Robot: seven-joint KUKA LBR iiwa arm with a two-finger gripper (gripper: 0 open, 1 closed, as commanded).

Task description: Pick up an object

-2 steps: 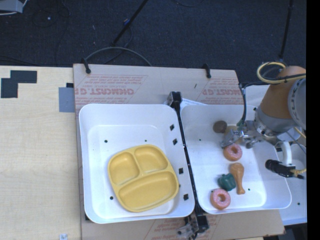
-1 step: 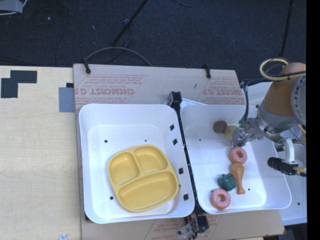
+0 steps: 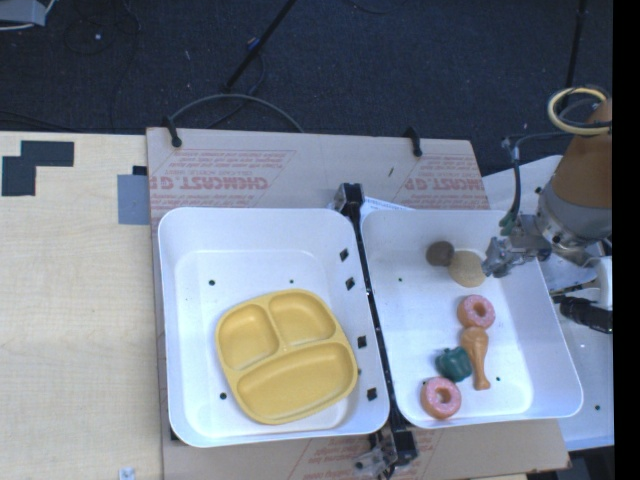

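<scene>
pink donut front | tan ball just left of jaws | jaws' state unclear

Gripper low at right bin far-right edge, just beside tan ball and brown ball; two pink donuts, drumstick, green toy nearer; yellow divided plate in left bin

In the right bin, toys crowd the centre and lower right: two donuts, a drumstick, a green piece, two round lumps. Its left half lies open. The yellow tray covers the left bin's lower floor.
</scene>
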